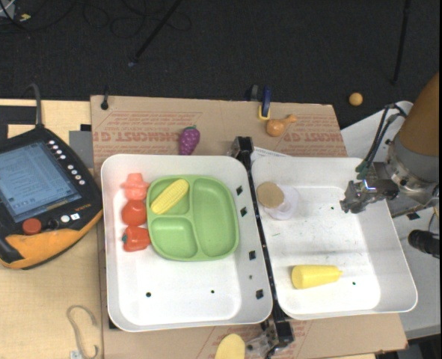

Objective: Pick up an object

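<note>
At the far left of the counter a grey-and-orange handheld control pendant with a screen (34, 193) is seen lying beside the left shallow white bin (176, 305). In that bin three small red and pink plastic toys (134, 212) are lined up against the left edge of a green divided plastic plate (194, 219), and a yellow toy corn cob (168, 196) is lodged in the plate's upper-left compartment. In the right shallow white bin (385, 294) a round tan disc-shaped object (270, 195) is found near the upper-left corner, and a yellow cone-shaped plastic object (315, 276) lies on its side near the lower edge — any of these could serve as the thing to be picked up. The pincer (355, 197) is held over the bin's upper-right part, well apart from both objects; whether it is spread or pressed together cannot be told, and nothing is seen pinched in it. By this evidence nothing has been lifted — approach, grasp and lift are all left to be done.
</note>
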